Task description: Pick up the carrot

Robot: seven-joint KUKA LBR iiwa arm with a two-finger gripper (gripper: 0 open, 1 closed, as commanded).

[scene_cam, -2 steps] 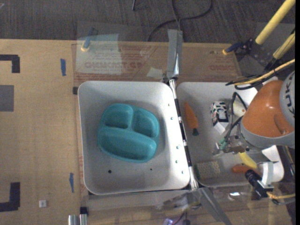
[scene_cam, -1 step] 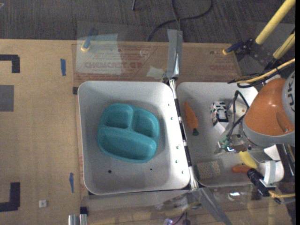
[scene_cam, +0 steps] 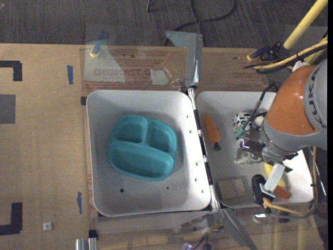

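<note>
The carrot (scene_cam: 211, 129) is orange with a dark tip and lies lengthwise near the left wall of the right bin (scene_cam: 227, 102). My gripper (scene_cam: 244, 151) hangs over the middle of that bin, to the right of the carrot and slightly nearer the front, apart from it. Its metal fingers point down and left under the orange wrist band. Nothing orange shows between them, and I cannot make out their state.
A teal divided plate (scene_cam: 142, 146) lies in the left bin (scene_cam: 99, 139). In the right bin sit a small spotted white-and-green object (scene_cam: 241, 121), a grey mesh piece (scene_cam: 231, 187), and yellow and red items (scene_cam: 280, 185) partly hidden under the arm.
</note>
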